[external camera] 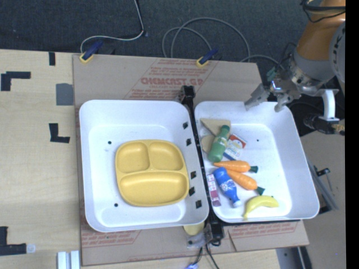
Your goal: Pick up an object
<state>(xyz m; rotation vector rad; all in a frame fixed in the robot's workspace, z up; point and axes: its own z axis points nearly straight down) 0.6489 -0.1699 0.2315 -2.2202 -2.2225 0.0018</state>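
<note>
Yellow banana [260, 204], curved, two orange carrots [238, 172]

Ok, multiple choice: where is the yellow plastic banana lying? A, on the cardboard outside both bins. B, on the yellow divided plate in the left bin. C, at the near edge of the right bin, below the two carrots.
C: the yellow plastic banana lies in the right white bin, near its front rim, below the two orange toy carrots.

Below my gripper [266, 102], the white bin [297, 167] looks like smooth matt plastic. Farther left, the yellow divided plate [151, 171] shows semi-gloss plastic; brown cardboard [168, 80] lies matt beneath.
</note>
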